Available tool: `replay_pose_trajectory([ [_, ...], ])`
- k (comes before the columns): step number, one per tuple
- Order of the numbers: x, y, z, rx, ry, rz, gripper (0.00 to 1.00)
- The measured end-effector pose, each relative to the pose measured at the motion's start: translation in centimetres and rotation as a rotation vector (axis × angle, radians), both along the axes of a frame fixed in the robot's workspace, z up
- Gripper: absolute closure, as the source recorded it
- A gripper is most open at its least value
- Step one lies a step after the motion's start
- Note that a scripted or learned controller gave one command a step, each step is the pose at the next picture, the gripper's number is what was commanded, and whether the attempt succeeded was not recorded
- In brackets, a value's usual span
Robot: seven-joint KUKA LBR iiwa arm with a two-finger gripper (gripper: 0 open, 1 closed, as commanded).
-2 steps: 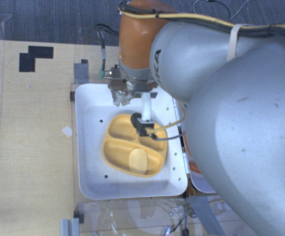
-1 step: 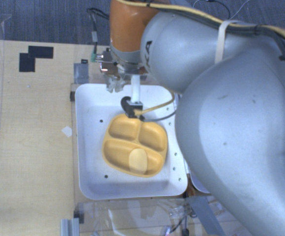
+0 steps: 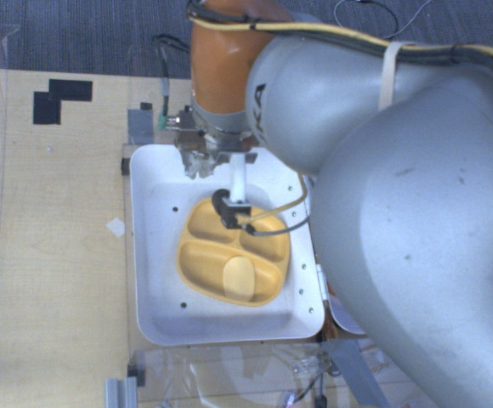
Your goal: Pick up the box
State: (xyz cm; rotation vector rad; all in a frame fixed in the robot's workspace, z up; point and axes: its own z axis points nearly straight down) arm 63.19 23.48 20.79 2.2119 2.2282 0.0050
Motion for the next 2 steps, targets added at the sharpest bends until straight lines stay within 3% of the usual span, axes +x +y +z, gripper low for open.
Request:
replay_pose_trajectory([
  [2, 0.2, 0.2, 2.4, 0.002, -0.009, 0.011, 1.0],
])
